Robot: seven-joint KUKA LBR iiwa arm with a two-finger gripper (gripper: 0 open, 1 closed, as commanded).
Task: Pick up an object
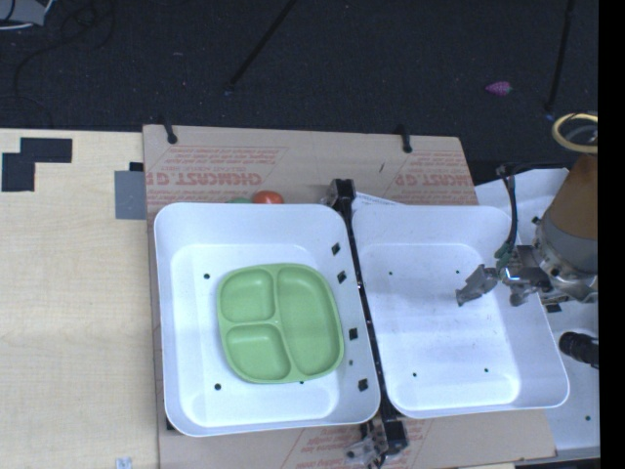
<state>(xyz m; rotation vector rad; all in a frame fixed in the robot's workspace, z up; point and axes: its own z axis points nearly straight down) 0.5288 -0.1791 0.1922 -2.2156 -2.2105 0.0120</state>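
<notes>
A light green divided plate (280, 322) lay flat in the left bin (186, 262), right side up, its three compartments open to the camera: two smaller ones on the left side and one long one on the right. It had rounded corners and sat slightly turned, near the middle of the bin floor, apart from the walls

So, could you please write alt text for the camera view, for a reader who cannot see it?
A green divided plate lies in the left white bin. The robot arm's gripper is above the right white bin, near its right side. Both bins sit on cardboard.
</notes>
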